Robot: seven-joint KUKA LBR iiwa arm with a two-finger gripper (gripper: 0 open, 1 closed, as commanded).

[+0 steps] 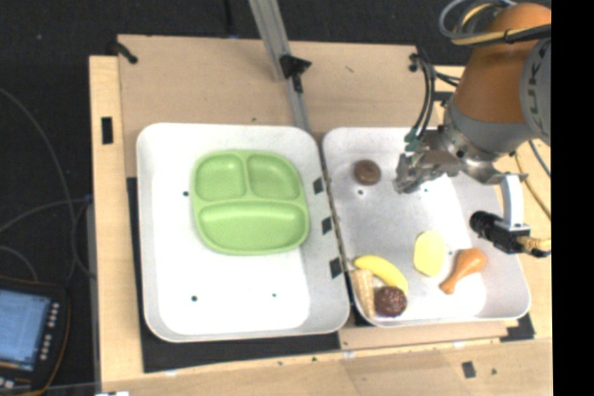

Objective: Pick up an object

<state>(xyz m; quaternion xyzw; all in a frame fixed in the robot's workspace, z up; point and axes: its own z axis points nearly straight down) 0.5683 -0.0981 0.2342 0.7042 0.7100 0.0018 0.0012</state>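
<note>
Five small things lay in the right bin [483, 292] when you looked at this moment, and each place below I give relative to that bin. A brown ball [367, 172] sat near its far left corner. A banana [381, 272] lay along its near left side, with a dark round piece [391, 300] touching the banana's near end, close to the bin's near wall. A pale yellow piece [430, 252] rested about in the middle of the near half, and an orange drumstick toy [463, 268] lay just beside it, toward the bin's right wall.

The gripper [411, 175] hung over the far half of the bin, a little right of the brown ball and apart from it. The picture did not let you tell whether its fingers were apart or together, and nothing was seen between them.

In my judgement, the ball was the nearest target, so the step in hand was the approach to it. To do it well, you needed to move the tool left until it stood straight over the ball, then go down with one finger on each side. A round thing rolls away easily, and the bin wall was close there, so a slow descent was safer. The green plate [251, 202] in the left bin [167, 292] played no part.
</note>
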